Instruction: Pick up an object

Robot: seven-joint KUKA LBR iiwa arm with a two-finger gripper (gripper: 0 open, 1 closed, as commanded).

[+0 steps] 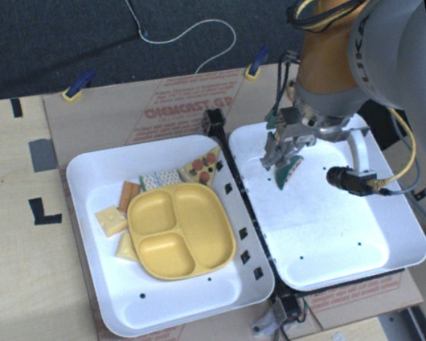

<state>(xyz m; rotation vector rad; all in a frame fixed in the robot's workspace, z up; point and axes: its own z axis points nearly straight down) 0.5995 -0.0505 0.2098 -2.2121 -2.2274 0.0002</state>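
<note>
the small flat items in the left bin are partly covered by the yellow divided plate; their kinds cannot be told. the arm is cut off at the right edge. the green thing beneath the gripper is too blurred to be identified.

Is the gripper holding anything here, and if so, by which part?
The gripper over the right white bin has a small green object between its fingertips, pinched at its upper end; the rest hangs below.
</note>
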